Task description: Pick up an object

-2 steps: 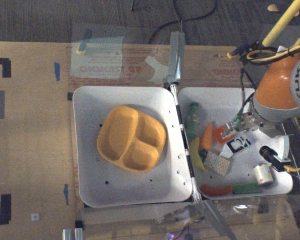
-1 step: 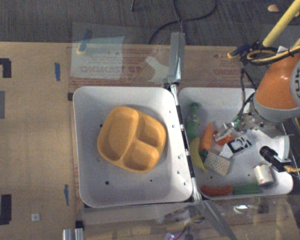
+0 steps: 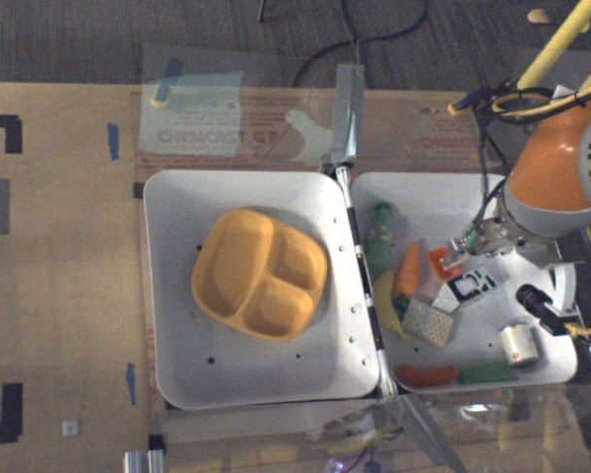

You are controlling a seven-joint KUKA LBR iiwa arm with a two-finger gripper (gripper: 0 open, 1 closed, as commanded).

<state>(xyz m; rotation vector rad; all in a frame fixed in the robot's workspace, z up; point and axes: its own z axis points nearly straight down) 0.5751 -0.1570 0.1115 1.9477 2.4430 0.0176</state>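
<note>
My gripper (image 3: 466, 247) hangs over the middle of the right bin (image 3: 443, 187), reaching in from the right. A small red-orange piece (image 3: 439, 261) lies just left of its tip, touching or nearly touching it. Directly below sits a black-and-white box (image 3: 472, 286). An orange carrot (image 3: 408, 270), a green bottle (image 3: 380, 238) and a yellow banana (image 3: 388, 307) lie along the bin's left side. A grey speckled block (image 3: 430, 323) rests near the centre.
The left bin (image 3: 177, 353) holds a yellow divided plate (image 3: 260, 273). Along the right bin's front edge lie a red pepper (image 3: 426, 374), a green piece (image 3: 489, 371) and a silver can (image 3: 518, 343). A metal divider (image 3: 347, 126) runs between the bins.
</note>
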